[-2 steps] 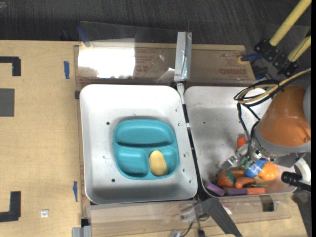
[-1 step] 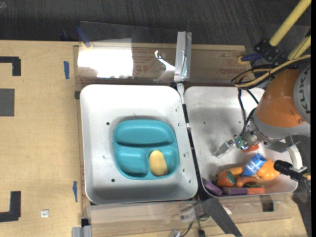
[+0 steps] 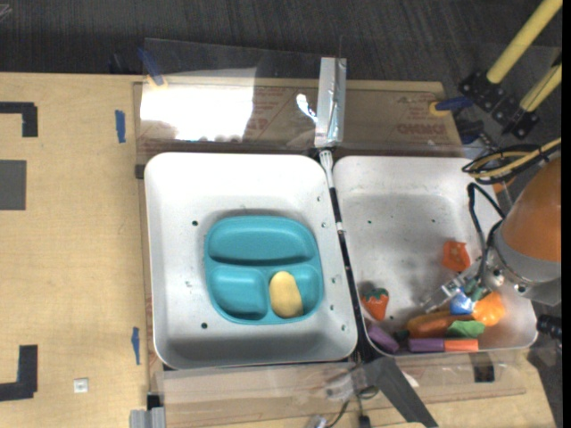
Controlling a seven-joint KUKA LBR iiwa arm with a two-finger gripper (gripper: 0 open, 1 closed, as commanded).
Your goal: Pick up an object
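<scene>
The right bin (image 3: 401,203) holds a heap of small toy foods along its front edge. The heap includes a small orange-red piece with a green top (image 3: 376,301), a purple piece (image 3: 385,336), a brown sausage-like piece (image 3: 430,322), a green piece (image 3: 464,330), a blue piece (image 3: 461,307) and an orange round piece (image 3: 489,309). An orange block (image 3: 456,255) lies apart, a little farther back. My gripper (image 3: 457,292) is low over the right end of the heap, right by the blue and orange pieces. The arm's orange band (image 3: 540,217) rises above it.
The left bin (image 3: 169,239) holds a teal divided plate (image 3: 259,243) with a yellow oval object (image 3: 285,293) in its front right compartment. A clear plastic sheet (image 3: 241,105) and a metal post (image 3: 329,101) stand behind the bins. Black cables (image 3: 486,163) hang near the arm.
</scene>
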